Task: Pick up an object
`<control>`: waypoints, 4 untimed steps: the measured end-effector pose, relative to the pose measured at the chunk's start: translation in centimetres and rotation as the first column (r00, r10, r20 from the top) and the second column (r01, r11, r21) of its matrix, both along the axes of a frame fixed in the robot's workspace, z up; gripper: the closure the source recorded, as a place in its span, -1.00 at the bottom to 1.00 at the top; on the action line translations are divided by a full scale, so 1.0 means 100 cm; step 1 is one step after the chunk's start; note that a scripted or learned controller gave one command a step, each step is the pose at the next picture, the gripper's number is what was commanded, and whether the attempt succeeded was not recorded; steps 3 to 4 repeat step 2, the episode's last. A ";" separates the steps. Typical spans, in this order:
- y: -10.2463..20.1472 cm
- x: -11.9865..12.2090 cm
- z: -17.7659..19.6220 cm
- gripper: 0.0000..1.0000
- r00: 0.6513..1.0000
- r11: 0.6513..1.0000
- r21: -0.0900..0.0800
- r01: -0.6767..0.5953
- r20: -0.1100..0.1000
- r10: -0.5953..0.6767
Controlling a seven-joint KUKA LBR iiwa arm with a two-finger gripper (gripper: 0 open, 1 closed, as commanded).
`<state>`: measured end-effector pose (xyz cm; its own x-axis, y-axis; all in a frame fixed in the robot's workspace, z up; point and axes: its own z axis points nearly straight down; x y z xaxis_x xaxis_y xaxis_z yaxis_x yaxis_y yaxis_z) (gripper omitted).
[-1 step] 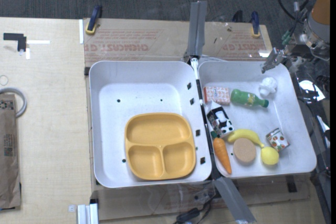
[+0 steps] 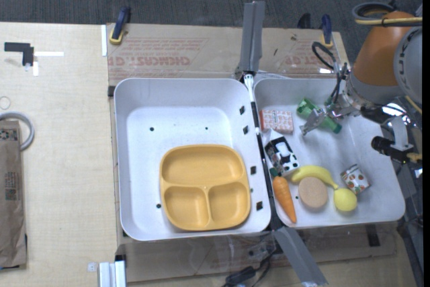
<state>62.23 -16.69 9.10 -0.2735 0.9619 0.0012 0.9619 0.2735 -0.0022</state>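
The right-hand shallow white bin (image 2: 376, 215) holds a crowd of small things. Along its left wall lie a red-and-white patterned packet (image 2: 277, 119), a small black-and-white toy (image 2: 283, 153) and an orange plastic carrot (image 2: 284, 197). Toward the front sit a yellow plastic banana (image 2: 313, 175), touching a tan round disc (image 2: 313, 193), with a yellow plastic lemon (image 2: 345, 200) just beside the disc and a small patterned can (image 2: 355, 179) tilted near the lemon.

The two-finger gripper (image 2: 317, 120) hangs over the back of this bin, reaching in from the right, close to a green object (image 2: 308, 107) that lies partly under it. Whether its fingers are spread or pressed together cannot be told from here, and nothing is seen clearly between them.

The middle of the right bin, between the gripper and the banana, is bare white floor. The left-hand white bin (image 2: 134, 144) holds a yellow three-compartment plastic tray (image 2: 201, 171) toward its front, with open floor behind it.
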 end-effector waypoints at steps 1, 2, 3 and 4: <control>-0.001 0.000 0.009 1.00 1.000 1.000 -0.001 0.004 0.002 -0.004; -0.022 -0.026 0.106 1.00 0.983 0.983 -0.003 0.181 0.002 -0.181; -0.022 -0.026 0.106 1.00 0.983 0.983 -0.003 0.181 0.002 -0.181; -0.022 -0.026 0.106 1.00 0.983 0.983 -0.003 0.181 0.002 -0.181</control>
